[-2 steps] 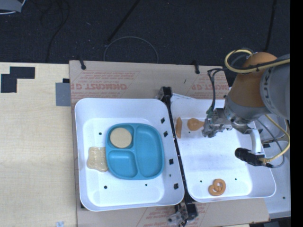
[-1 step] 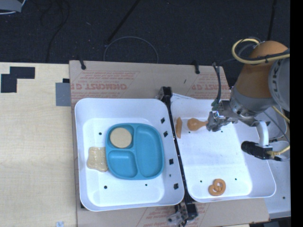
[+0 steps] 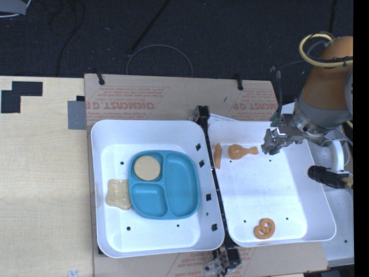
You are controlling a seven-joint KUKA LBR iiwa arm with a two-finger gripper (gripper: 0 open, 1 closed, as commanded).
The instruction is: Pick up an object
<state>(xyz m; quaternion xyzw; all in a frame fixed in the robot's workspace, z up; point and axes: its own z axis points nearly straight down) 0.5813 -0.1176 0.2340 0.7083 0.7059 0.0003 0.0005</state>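
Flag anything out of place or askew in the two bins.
The pale beige flat food piece in the left white bin lies off the blue divided plastic plate, against its left edge, while the round tan disc sits in a compartment.

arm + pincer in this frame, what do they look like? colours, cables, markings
The arm has a grey body with a rounded orange section above the wrist. A yellow cable loops beside the orange part. The pincer is small, dark grey metal, with pale glints on its edges. No readable markings visible on either.
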